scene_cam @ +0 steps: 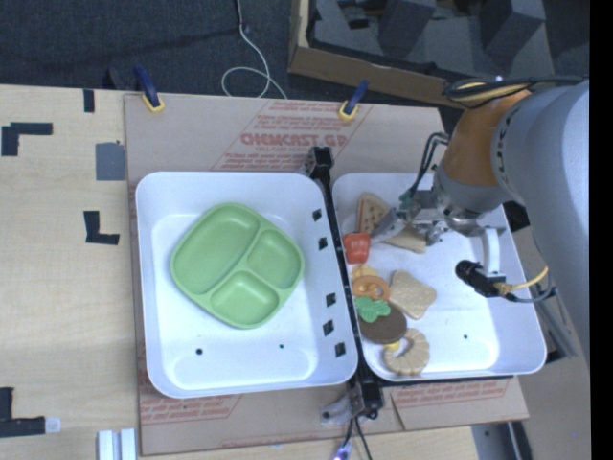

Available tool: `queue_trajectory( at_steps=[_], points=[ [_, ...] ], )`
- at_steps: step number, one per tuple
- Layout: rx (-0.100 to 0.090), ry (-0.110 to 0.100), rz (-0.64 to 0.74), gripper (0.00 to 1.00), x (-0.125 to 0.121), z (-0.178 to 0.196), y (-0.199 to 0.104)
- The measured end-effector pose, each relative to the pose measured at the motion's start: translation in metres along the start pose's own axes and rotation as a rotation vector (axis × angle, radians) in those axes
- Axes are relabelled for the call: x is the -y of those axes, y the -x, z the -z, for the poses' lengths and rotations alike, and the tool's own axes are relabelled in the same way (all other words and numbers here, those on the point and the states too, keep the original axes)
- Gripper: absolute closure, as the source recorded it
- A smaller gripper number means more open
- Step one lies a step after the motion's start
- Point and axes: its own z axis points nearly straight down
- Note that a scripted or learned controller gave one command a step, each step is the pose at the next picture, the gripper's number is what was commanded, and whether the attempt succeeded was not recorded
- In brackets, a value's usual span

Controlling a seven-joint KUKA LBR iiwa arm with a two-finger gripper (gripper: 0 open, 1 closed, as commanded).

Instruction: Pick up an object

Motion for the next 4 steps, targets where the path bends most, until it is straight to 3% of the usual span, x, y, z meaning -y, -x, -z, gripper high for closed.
queue_trajectory(
  at_steps=[1,2,3,4],
  points=[
    [-0.003,0.012,0.007,0.00,-0.051,0.107,-0.078],
    [-0.001,-0.005,-0.003,0.00,-0.016,0.099,-0.087],
    [-0.001,0.016,0.001,0.00,-0.014,0.342,-0.128],
    [-0.003,-0.005,0.004,0.00,-0.049,0.311,-0.200]
  ],
)
